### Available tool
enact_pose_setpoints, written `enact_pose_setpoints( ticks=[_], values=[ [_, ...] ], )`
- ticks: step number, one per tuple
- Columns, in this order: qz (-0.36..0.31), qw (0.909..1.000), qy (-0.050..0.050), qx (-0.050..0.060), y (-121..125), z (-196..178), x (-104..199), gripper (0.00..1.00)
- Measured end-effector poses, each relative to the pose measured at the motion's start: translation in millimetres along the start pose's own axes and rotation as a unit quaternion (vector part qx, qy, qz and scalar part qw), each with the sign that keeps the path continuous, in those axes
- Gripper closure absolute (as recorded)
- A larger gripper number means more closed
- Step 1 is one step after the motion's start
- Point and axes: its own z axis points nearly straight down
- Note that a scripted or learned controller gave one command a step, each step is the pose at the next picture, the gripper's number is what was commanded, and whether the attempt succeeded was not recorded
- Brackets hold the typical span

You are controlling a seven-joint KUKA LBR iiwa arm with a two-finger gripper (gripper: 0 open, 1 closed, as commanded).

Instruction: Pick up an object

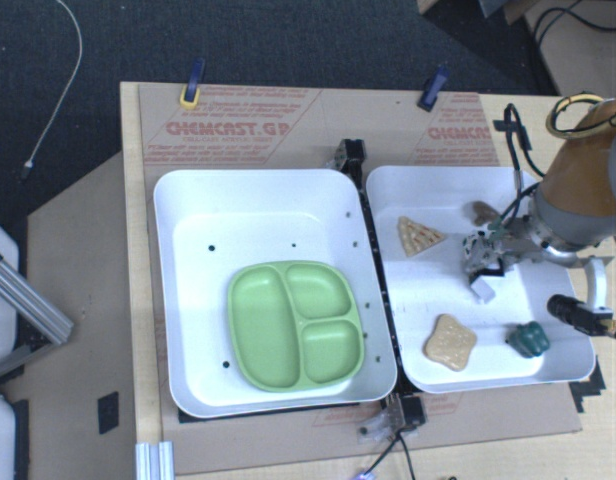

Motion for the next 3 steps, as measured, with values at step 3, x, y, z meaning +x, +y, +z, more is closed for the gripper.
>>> enact_pose_setpoints(
  ticks=[3],
  values=[
    [-0.001, 1.0, -0.001, -0.003, -3, -138, -5, 1.0]
  ],
)
